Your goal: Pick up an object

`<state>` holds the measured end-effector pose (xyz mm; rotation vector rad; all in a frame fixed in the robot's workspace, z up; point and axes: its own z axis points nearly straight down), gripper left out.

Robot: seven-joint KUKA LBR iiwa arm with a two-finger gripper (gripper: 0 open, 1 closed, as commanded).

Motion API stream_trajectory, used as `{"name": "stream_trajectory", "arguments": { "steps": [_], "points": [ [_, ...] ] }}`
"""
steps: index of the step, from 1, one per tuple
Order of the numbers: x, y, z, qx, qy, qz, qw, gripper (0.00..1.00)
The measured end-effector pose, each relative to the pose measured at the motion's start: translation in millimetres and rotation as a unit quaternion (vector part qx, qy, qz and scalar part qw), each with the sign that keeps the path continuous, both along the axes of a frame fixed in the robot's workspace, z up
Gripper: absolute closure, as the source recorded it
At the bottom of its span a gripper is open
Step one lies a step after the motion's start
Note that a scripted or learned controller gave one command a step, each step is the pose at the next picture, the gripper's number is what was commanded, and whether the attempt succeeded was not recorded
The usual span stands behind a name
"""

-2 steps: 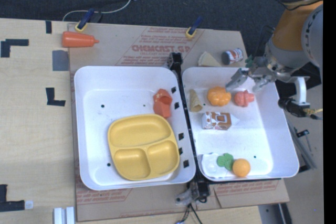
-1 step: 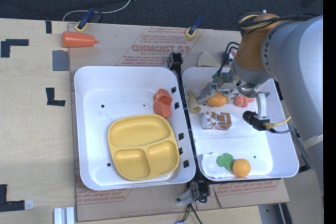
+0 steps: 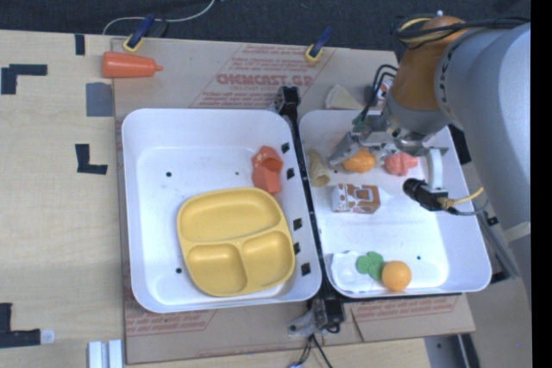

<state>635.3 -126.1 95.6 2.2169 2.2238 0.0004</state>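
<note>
Orange object lies in the right bin, upper middle, directly under the tool; whether the tool is apart, together, or clamped on it cannot be told from this view. Pink object sits just beside the orange one at 3 o'clock. Brown-and-white carton lies near it at 6 o'clock; a pale cone-like piece sits at 9 o'clock, by the bin's left wall. Green item and orange ball touch each other at the bin's 6 o'clock edge. Left bin holds a yellow divided plate and, at the plate's 1 o'clock, a red-orange item. Orange cone-shaped piece rests on the tabletop beyond the left bin's 11 o'clock corner.
</note>
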Motion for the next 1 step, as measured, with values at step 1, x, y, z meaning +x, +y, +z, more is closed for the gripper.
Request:
{"name": "stream_trajectory", "arguments": {
  "steps": [1],
  "points": [
    [-7.6, 67.5, 94.3, 0.0014, -0.002, 0.002, 1.0, 1.0]
  ]
}}
